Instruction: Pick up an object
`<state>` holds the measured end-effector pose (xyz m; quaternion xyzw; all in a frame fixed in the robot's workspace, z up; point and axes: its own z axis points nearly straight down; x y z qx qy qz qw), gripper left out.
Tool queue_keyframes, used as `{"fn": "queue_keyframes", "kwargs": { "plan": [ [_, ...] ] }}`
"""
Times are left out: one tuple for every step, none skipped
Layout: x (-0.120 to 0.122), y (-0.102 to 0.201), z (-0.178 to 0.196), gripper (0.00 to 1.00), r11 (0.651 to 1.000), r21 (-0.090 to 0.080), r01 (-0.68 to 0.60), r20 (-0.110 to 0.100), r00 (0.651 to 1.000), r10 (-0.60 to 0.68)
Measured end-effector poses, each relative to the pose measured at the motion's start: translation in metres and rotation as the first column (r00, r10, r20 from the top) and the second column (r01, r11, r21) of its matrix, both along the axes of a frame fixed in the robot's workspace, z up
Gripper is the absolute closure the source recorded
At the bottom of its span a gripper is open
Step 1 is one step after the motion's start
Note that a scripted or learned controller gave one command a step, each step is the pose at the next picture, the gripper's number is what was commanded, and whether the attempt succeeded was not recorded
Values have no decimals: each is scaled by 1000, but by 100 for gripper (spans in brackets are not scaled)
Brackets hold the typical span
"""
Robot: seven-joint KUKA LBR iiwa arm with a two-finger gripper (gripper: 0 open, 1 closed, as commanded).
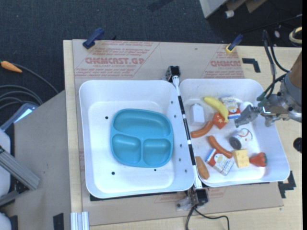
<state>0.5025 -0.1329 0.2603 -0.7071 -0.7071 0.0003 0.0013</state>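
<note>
The right bin (273, 143) holds several toy foods: a yellow banana (217, 106), an orange sausage (201, 129), a red cube (219, 121), a second sausage (219, 146), a grey round piece (235, 142), a yellow cheese block (241, 158), a red pepper (257, 160) and a bread roll (202, 167). My gripper (256, 118) hangs over the right side of this bin, right of the banana and above the grey piece. It looks open, with nothing between its fingers.
A blue divided plate (142, 137) lies in the left bin (91, 128). Small cartons (221, 163) and a white box (198, 113) sit among the foods. A black rail (182, 119) divides the bins. Cables run along the right edge.
</note>
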Motion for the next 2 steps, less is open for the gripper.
{"fn": "queue_keyframes", "kwargs": {
  "plan": [
    [24,-2,-146,0,1000,-5,0,15,1000,0],
    [66,-12,-176,0,1000,-1,0,2,1000,0]
  ]
}}
